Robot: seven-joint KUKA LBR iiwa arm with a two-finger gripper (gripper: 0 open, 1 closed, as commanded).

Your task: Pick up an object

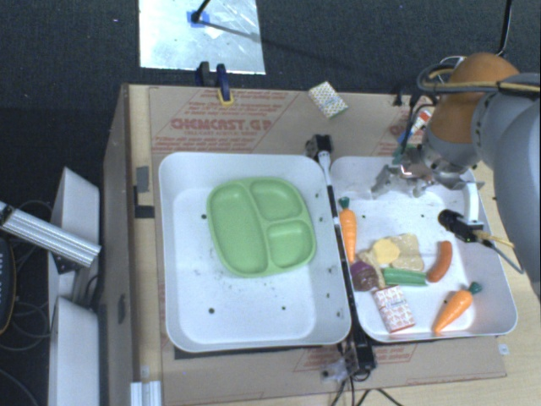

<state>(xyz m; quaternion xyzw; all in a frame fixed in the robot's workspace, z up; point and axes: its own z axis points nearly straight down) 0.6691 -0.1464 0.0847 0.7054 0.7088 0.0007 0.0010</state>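
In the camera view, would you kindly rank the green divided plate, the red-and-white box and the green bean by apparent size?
1. green divided plate, by far the largest.
2. red-and-white box.
3. green bean, about as long as the box but much thinner.

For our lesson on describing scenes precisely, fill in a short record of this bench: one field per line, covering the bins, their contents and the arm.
left bin: holds a green divided plate
right bin: holds toy food
at the divider: carrot, lying lengthwise
near edge of right bin: second carrot, small patterned box
middle cluster: pale slices, green pod, purple piece, red sausage
gripper: over the far part of the right bin, nothing seen held
arm: enters from the right
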